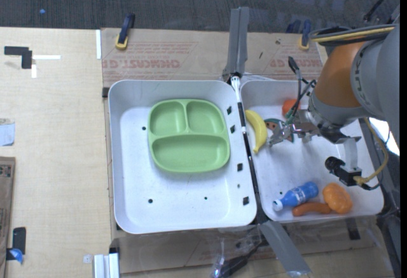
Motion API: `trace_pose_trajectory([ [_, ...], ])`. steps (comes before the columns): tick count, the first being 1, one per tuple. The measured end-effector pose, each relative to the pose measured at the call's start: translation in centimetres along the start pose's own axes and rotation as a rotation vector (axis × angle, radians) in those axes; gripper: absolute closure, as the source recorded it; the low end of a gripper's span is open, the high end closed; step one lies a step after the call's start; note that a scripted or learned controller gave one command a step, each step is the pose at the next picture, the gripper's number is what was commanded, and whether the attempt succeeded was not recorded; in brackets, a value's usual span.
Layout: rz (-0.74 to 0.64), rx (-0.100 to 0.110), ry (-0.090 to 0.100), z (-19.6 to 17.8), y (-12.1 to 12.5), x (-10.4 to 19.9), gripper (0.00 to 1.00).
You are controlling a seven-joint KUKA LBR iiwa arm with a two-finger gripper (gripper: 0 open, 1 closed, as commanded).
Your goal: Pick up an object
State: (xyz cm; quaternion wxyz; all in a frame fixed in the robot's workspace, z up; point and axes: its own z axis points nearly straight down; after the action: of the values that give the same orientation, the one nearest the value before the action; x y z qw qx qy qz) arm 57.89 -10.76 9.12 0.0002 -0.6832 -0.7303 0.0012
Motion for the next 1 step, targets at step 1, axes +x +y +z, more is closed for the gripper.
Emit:
trace_pose_trajectory([
  [1, 0.051, -0.002, -0.001, -0.14, 7.86, -2.59, 0.0],
])
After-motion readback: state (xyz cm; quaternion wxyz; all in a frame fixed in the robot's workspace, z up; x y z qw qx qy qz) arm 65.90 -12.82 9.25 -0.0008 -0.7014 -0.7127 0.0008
